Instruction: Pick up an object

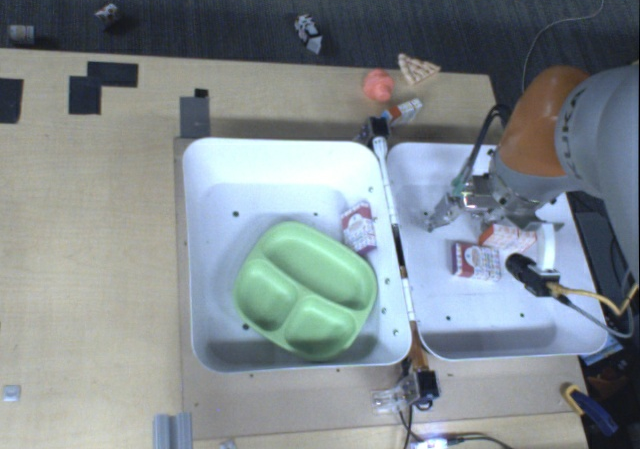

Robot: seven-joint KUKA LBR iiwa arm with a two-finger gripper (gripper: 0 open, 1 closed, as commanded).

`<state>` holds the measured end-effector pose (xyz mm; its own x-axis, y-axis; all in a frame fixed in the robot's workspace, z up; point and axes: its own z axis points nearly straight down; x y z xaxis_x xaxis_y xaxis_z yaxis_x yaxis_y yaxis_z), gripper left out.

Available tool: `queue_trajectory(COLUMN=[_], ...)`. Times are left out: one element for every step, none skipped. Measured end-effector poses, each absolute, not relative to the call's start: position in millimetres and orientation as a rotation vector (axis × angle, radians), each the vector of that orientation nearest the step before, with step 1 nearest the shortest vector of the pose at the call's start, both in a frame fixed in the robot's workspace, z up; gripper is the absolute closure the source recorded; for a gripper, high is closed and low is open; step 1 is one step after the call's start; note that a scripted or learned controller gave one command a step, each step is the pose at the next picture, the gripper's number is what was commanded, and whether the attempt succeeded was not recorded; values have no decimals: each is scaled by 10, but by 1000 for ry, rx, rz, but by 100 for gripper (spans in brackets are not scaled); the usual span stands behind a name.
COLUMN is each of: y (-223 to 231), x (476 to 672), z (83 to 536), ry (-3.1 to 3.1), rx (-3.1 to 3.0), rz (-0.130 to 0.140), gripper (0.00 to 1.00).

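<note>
Noting red-and-white carton point(476, 260) lying flat mid right bin point(450, 299). Logging gripper point(445, 212) near it at 10 o'clock, low over bin floor; open or clenched: cannot tell. Logging arm point(600, 142) reaching in from 3 o'clock, wrist bent downward.

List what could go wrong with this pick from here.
1. The end effector hangs over bare floor of the right bin, beside the carton rather than above it. Going down here would likely grab nothing.
2. The carton lies flat, close against an orange-white packet. A grasp could shove one away or catch both.
</note>
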<state>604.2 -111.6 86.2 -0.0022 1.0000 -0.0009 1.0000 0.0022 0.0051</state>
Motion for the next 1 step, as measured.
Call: queue_trajectory(y=[-958], x=[6659], z=[856], ry=[2225], rx=[2214], rz=[6], gripper=[0])
